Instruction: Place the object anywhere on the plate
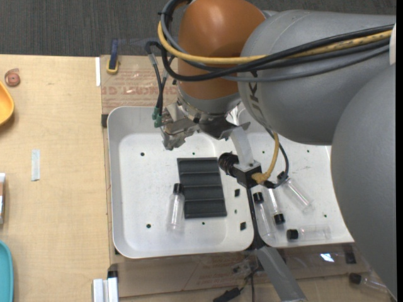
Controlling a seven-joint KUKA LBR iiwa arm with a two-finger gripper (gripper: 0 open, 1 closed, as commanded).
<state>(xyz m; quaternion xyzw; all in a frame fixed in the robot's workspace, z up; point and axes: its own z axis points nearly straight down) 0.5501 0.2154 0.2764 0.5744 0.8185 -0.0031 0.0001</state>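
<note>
- The grey arm [302, 74] is reaching in from the right over the left bin [126, 231], its orange band [217, 36] sitting above the wrist.
- The pincer [173, 134] is hanging over the back of that bin; whether it is open or shut I cannot tell.
- A black ribbed plate [201, 187] is lying on the left bin's floor.
- A clear tube [175, 207] is lying just beside the plate's left edge.
- More clear tubes [296, 197] are lying in the right bin [315, 162].
</note>
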